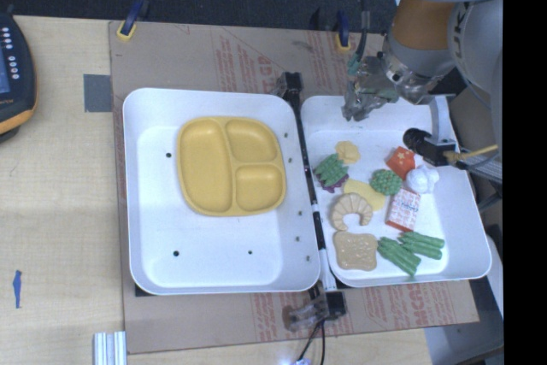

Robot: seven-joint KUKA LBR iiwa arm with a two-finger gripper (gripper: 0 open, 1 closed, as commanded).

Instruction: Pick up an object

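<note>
White plastic formed the two shallow bins that were placed side by side on a brown cardboard sheet (214, 55). The right-hand white bin (457, 261) was taken as the landmark. Directly to its left, touching it along the edge, the left-hand white bin (154, 261) was seen, and a yellow plastic plate with three compartments (231, 164) was laid flat in the upper part of that bin.

Inside the landmark bin a group of small toy foods was gathered. A pale yellow round piece (347, 152) was found near the middle of its upper half, and a green and purple leafy vegetable (330, 171) was just beside it, close to the bin's left wall. A beige croissant (351, 210) and a tan slice of toast (355, 250) were placed lower, near the left wall. A green broccoli piece (385, 181), a red piece (400, 161), a white garlic bulb (421, 179) and a red and white packet (404, 209) were seen toward the right side. Green bean pods (411, 249) were laid near the lower edge.

The grey two-finger gripper (357, 109) was held over the upper left corner of the landmark bin, apart from all the foods. Nothing was seen between its parts, and it could not be told if they stood apart or together.
</note>
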